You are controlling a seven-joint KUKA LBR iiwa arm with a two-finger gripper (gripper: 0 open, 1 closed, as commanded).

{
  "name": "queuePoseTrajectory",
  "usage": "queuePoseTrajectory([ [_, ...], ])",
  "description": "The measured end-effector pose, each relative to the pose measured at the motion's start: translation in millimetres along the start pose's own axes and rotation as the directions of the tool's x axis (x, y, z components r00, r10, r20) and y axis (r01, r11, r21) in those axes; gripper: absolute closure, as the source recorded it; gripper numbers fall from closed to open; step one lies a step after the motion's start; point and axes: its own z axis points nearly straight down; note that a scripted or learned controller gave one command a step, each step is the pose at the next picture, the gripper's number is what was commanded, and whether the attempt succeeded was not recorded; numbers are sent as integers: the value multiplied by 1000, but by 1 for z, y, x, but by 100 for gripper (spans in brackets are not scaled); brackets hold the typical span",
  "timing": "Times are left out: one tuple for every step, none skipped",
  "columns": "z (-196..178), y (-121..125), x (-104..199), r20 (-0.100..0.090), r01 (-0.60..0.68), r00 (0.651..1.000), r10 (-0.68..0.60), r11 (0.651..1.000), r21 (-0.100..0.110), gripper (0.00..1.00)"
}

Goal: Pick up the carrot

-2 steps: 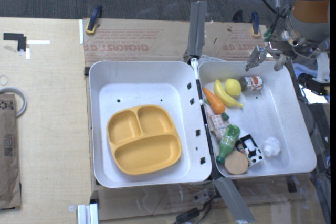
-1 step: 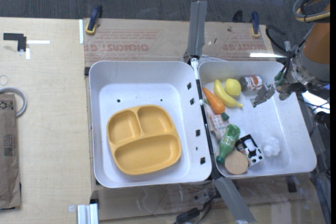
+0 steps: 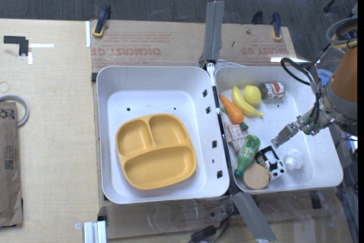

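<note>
You had the carrot (image 3: 231, 109) lying in the right bin (image 3: 318, 179), hard against its left wall and slanted from upper left to lower right, with its lower end touching a wrapped packet (image 3: 234, 132). That left little room on the wall side, so you would probably have needed to come at it from the open side, where the banana (image 3: 245, 104) and the lemon (image 3: 252, 94) sat just beside it. The gripper (image 3: 282, 136) hung over the middle of that bin, well apart from the carrot and carrying nothing; whether the claw was spread or pressed together you could not tell from that slant. The green bottle (image 3: 245, 153), the round tan disc (image 3: 256, 177) and the small can (image 3: 274, 90) crowded the rest of the bin. The yellow divided plate (image 3: 156, 151) lay alone in the left bin (image 3: 114, 122), likely as a spot to set things down.
</note>
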Motion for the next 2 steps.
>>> queuePoseTrajectory([
  [8, 11, 22, 2, 618, 786, -618, 786, -1, 0],
  [14, -1, -5, 4, 895, 446, -895, 446, -1, 0],
])
